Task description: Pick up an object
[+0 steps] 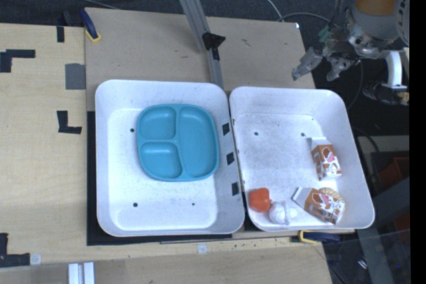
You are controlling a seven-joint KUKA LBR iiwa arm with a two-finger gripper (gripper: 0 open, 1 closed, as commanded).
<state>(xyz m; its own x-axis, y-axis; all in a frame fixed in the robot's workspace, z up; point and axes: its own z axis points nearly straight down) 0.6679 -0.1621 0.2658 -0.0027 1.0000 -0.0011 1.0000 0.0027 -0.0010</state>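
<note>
My gripper (318, 68) hangs above the bench just beyond the far edge of the right bin (286, 103). Its fingers are spread open with nothing between them. In the right bin a small printed snack packet (326, 161) lies near the right wall. A second, larger packet (324, 204) sits in the near right corner. An orange object (259, 198) and a small white object (283, 213) rest along the near wall. All of these lie well below and apart from the gripper.
The left bin (113, 196) holds a blue divided plate (178, 142). A grey metal bar (193, 3) slants down from the top to the gap between the bins. Cables run behind the bench at the top right.
</note>
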